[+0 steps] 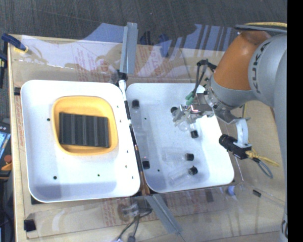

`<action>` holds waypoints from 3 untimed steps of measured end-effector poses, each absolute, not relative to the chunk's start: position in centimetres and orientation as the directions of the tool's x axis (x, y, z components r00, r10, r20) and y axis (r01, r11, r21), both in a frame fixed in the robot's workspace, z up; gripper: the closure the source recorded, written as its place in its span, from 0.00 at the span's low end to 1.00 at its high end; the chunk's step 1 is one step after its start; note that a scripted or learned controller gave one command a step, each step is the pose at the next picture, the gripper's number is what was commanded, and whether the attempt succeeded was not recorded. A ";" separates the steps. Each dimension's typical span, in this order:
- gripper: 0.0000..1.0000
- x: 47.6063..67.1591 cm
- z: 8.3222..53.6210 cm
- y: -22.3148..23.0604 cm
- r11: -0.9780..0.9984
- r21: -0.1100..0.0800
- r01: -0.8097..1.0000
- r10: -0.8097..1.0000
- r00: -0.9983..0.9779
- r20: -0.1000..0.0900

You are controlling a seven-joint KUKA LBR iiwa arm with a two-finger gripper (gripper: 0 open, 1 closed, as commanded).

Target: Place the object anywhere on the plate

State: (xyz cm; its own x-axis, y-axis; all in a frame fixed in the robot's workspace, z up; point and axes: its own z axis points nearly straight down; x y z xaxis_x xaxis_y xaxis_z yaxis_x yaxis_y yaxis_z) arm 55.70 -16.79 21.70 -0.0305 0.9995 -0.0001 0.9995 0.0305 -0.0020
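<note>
The arm (252,64) sits nearest us, bent over the right bin (219,170). We see its gripper (184,112) low over a clear, hard-to-read object (183,122); whether it is gripped, we cannot tell. In the left bin (35,175) lies a yellow plate (83,105) with a dark ribbed centre.

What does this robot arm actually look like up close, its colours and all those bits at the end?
The arm is bulky and rounded, grey with a broad orange band above the wrist. Thin dark cables loop beside the wrist. The gripper at its end is small, metallic and partly see-through, with tiny green and red spots.
</note>
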 end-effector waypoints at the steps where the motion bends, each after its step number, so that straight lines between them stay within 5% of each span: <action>1: 1.00 58.0 20.7 -14.1 0.310 -0.001 0.951 0.951 -0.310 0.000; 3: 1.00 63.8 19.2 -2.9 0.738 0.000 0.675 0.675 -0.738 -0.002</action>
State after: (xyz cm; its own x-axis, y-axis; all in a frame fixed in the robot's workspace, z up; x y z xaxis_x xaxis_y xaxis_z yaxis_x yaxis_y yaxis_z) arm 63.77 -2.91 19.18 -0.7381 0.6747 -0.0015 0.6747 0.7381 0.0004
